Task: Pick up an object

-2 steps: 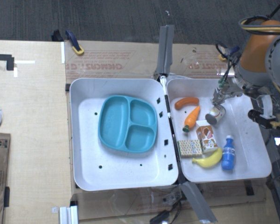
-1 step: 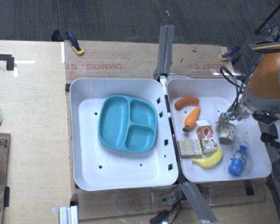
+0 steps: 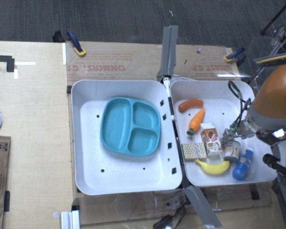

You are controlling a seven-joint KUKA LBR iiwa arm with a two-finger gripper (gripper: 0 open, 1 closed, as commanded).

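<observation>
Two white bins were seen side by side on the tabletop (image 3: 28,99). The left bin (image 3: 86,175) carried a blue divided plate (image 3: 131,127) near its centre, with bare floor left all round it, widest toward 6 o'clock.

The right bin (image 3: 214,92) was crowded in its lower half. An orange sausage (image 3: 190,104) lay toward 12 o'clock, a carrot (image 3: 196,120) just below it, both apart from the walls. A small carton (image 3: 210,140) stood at centre, a wafer-patterned block (image 3: 194,150) touching it at 9 o'clock, close to the dividing wall. A banana (image 3: 213,166) lay at 6 o'clock near the front rim, a blue bottle (image 3: 241,165) beside it at 3 o'clock.

The pincer (image 3: 230,141) was lowered at 3 o'clock of the carton, just beside it, above a pale object too blurred to be named. Whether the pincer was apart or together could not be told. Open floor was left only in the bin's upper right.
</observation>
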